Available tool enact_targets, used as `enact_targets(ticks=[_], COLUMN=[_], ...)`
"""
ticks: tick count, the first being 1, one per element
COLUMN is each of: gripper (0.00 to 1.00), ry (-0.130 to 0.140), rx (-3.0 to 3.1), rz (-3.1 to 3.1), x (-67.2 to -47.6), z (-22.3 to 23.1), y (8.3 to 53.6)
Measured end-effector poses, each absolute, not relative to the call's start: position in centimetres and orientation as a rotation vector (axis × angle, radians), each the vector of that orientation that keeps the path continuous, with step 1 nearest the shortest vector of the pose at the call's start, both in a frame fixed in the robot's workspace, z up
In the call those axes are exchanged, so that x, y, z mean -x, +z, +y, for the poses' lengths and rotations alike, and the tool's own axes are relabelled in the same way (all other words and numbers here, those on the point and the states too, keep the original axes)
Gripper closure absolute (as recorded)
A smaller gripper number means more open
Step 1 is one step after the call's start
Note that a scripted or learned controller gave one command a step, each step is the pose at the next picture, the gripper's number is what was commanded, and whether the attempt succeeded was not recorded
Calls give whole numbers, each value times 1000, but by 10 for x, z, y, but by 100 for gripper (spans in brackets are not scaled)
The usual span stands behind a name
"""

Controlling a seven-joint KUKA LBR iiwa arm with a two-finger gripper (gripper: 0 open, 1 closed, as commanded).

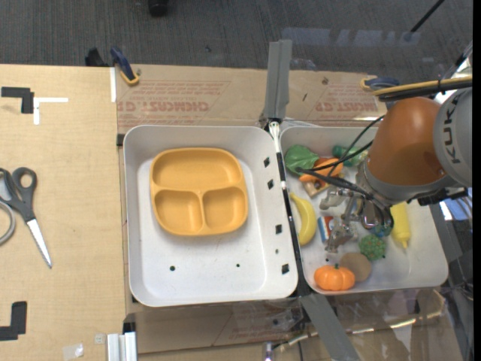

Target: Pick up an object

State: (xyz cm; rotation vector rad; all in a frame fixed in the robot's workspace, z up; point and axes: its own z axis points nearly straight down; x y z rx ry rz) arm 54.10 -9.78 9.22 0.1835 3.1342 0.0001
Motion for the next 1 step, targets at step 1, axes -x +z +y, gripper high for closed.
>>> enact_targets(ticks=[1], gripper=[0], ry=[0], rx=[-433], rz=[3090], x=[-496], z=[-96], y=[96])
